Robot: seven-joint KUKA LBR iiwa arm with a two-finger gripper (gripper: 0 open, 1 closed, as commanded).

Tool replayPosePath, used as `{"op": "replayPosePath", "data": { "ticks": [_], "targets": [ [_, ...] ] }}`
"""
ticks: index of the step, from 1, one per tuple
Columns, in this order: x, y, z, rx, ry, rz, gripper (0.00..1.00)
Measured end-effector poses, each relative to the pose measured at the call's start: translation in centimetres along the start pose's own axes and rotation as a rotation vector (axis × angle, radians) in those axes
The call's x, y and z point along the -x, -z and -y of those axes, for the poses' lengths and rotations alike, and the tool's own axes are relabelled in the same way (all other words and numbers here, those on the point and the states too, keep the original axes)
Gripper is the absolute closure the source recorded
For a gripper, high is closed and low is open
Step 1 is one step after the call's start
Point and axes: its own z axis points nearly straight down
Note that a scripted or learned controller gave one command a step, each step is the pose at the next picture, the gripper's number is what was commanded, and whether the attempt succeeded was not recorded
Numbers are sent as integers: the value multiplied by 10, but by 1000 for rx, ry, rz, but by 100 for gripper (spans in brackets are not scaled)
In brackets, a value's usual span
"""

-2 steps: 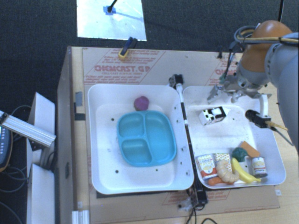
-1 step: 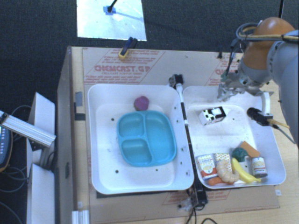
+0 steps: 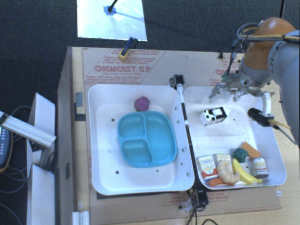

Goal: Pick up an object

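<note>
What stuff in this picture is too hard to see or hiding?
- Gripper: in the camera view it is small and blurred, so how it is set cannot be told.
- Arm: cut off by the right edge.
- Small toys in the right bin: piled at the lower corner around the banana, overlapping and too small to name each.
- Printing on the black-and-white box: too small to read.

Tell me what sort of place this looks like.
Probably a robotics lab bench for pick-up trials: a grey arm reaches over two white bins, one holding a blue divided plate, the other a jumble of toy food.
</note>
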Motion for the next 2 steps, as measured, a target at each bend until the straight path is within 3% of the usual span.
{"op": "replayPosePath", "data": {
  "ticks": [1, 2],
  "targets": [
    [-30, -18, 22, -14, -3, -5, 0],
    [9, -45, 5, -13, -6, -3, 0]
  ]
}}
